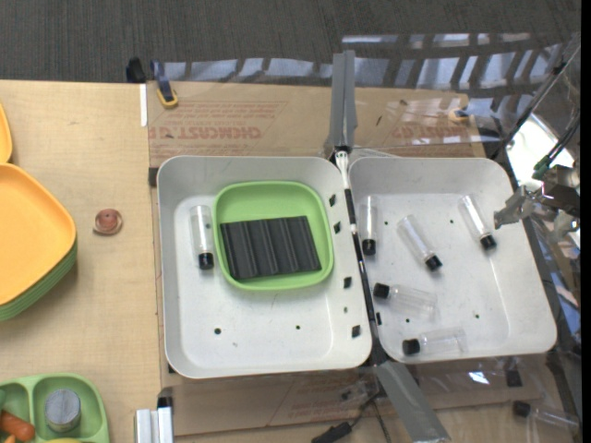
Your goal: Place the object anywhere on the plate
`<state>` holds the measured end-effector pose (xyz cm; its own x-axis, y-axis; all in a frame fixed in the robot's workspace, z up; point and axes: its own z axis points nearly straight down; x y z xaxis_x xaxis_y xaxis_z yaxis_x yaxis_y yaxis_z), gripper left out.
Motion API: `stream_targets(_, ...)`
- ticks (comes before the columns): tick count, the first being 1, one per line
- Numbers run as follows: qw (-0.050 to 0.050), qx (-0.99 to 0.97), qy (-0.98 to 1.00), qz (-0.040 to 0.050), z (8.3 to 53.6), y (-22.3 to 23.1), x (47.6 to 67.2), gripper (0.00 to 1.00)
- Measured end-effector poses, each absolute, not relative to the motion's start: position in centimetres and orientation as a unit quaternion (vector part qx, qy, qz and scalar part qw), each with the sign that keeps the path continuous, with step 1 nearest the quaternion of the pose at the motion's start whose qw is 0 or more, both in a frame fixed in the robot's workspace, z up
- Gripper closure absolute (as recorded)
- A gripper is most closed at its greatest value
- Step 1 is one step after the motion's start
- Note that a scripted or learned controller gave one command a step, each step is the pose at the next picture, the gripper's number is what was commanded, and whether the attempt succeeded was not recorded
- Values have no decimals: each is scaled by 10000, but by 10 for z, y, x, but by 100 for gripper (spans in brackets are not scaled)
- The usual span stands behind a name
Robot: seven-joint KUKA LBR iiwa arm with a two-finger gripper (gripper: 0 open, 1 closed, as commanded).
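A green square plate (273, 191) lies in the left bin (259, 344). On it rests a black ridged slab (270, 246), covering most of its floor. Beside the plate's left edge a clear vial with a black cap (201, 236) lies on the bin floor. The right bin (462, 275) holds several more clear black-capped vials, among them one by the divider (367, 225), one in the middle (418, 245) and one at the far right (477, 221). My gripper (515, 210) hangs over the right bin's right rim, close to that far-right vial, with nothing seen in it.
Stacked orange plates (28, 238) and a small red knob (108, 221) sit on the wooden bench to the left. A green compartment tray (46, 413) is at the bottom left. Cardboard lies under both bins.
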<state>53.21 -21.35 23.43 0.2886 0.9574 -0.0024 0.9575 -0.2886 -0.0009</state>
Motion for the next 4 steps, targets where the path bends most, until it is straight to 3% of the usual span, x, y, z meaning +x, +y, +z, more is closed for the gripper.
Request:
stream_targets(1, -1, 8251, 5649, -15, 282, -215, 539, 0)
stream_targets(2, 1, 7907, 6122, -16, 390, -205, 584, 0)
stream_targets(3, 2, 7359, 6771, -14, 384, -208, 646, 0)
stream_targets(4, -5, 7679, 6406, -16, 361, -218, 659, 0)
